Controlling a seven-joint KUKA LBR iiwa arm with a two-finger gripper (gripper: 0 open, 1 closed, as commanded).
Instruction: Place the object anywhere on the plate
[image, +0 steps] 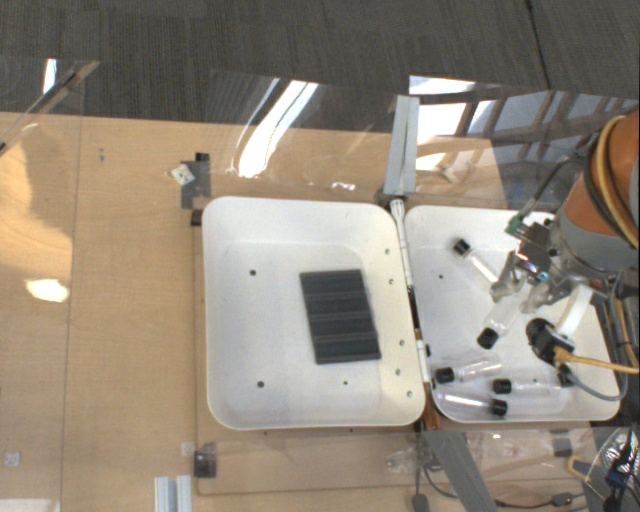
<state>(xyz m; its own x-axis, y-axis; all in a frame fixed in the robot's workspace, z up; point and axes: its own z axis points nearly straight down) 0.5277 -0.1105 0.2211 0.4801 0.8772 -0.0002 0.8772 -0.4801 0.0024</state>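
- Now, the gripper (522, 288) hangs over the right bin (430, 240), toward its 3 o'clock side, with the grey arm (610, 215) and its orange band coming in from the right edge.
- Its fingers (508, 280) straddle a clear vial (503, 318) with a black cap (the cap points toward 7 o'clock), though whether they actually clamp it or stand spread around it cannot be told from this slant.
- Other capped vials share that bin: one (470, 256) at 11 o'clock from the gripper, and a cluster (478, 385) lying along the bin's 6 o'clock edge.
- The plate (340, 316), a dark ribbed rectangle, lies near the middle of the left bin (230, 300), slightly tilted, at 9 o'clock from the gripper and well apart from it.
- A yellow cable (600, 364) trails from the wrist toward 3 o'clock, over the right bin's edge.
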